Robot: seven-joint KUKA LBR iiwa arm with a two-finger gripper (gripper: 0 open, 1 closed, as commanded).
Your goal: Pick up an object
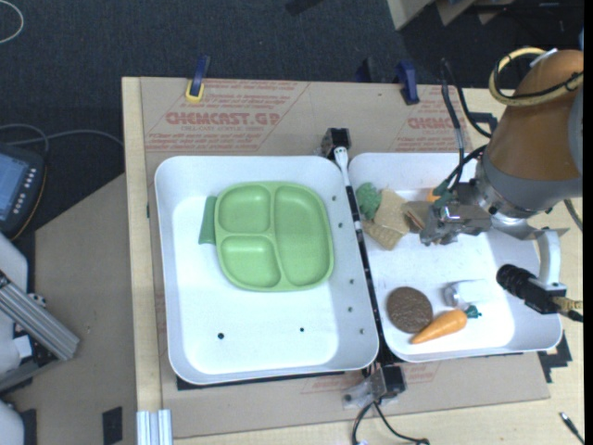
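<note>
the tool (443, 219) hangs low in the right bin (519, 336), at its 10 o'clock corner, just beside the tan piece (389, 222) and green piece (369, 197). i judge this the approach step. grip state: cannot tell. next comes centring over one piece, then closing.

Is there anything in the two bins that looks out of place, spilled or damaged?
Nothing stands out. The green divided plate lies flat in the left bin. The carrot and brown round piece rest in the right bin, nothing spilled.
</note>
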